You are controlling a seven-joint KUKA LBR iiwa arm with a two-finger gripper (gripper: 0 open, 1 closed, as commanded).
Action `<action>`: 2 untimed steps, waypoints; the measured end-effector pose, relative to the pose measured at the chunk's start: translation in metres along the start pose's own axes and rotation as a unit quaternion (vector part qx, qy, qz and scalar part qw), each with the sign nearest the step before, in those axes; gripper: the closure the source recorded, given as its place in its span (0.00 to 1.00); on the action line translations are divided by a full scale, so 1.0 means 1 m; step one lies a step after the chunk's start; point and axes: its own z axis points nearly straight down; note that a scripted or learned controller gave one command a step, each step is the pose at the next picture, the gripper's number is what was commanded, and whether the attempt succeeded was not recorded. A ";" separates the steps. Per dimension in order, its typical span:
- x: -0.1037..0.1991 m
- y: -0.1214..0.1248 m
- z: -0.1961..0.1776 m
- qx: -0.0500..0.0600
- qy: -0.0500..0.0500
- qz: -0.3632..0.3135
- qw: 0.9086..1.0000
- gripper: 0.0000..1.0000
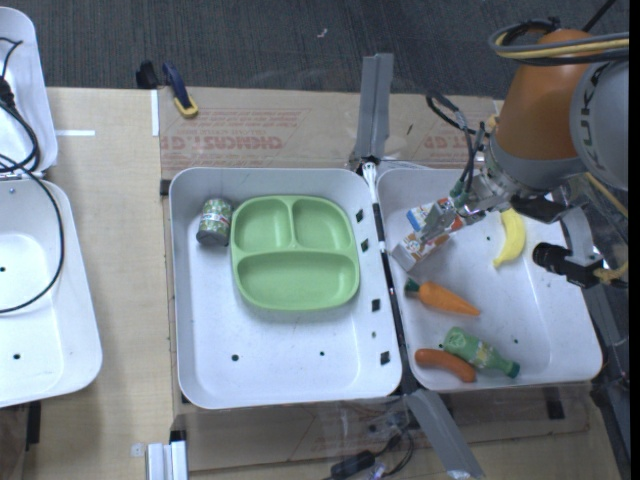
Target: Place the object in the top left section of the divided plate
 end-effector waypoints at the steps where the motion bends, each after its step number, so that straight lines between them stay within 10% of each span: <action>1: 0.036 0.057 0.005 -0.002 0.000 -0.179 0.984 1.00; 2: 0.044 0.085 0.005 -0.002 -0.001 -0.117 0.993 1.00</action>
